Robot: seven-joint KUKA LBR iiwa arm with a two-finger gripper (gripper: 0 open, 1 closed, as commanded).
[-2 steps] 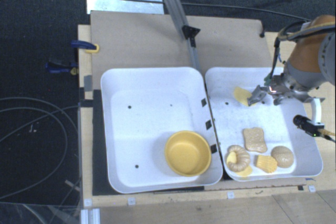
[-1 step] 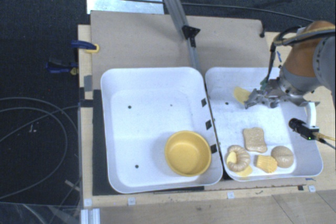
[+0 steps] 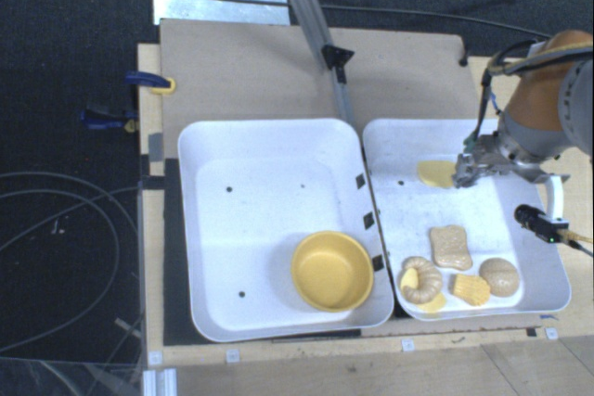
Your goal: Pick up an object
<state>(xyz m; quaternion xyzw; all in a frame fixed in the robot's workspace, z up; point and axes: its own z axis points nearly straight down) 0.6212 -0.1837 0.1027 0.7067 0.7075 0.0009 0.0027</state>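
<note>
Camera view from above: my gripper [image 3: 461,172] is low in the right bin [image 3: 399,144], touching the right edge of a flat yellow piece [image 3: 432,172]. I cannot tell how far apart my fingers are or whether they grasp it. Nearer the front of that bin lie a tan slice [image 3: 451,247], a ring-shaped pastry [image 3: 421,279], a corn piece [image 3: 471,290] and a round bun [image 3: 499,276]. A yellow bowl [image 3: 332,270] sits in the left bin [image 3: 213,199].

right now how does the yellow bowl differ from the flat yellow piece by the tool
The yellow bowl is deep and round, standing open side up; the flat yellow piece is thin and lies flat. The bowl is far larger. The bowl sits in the left bin, away from the arm; the flat piece lies in the right bin, right at the tool. Both are yellow.
</note>
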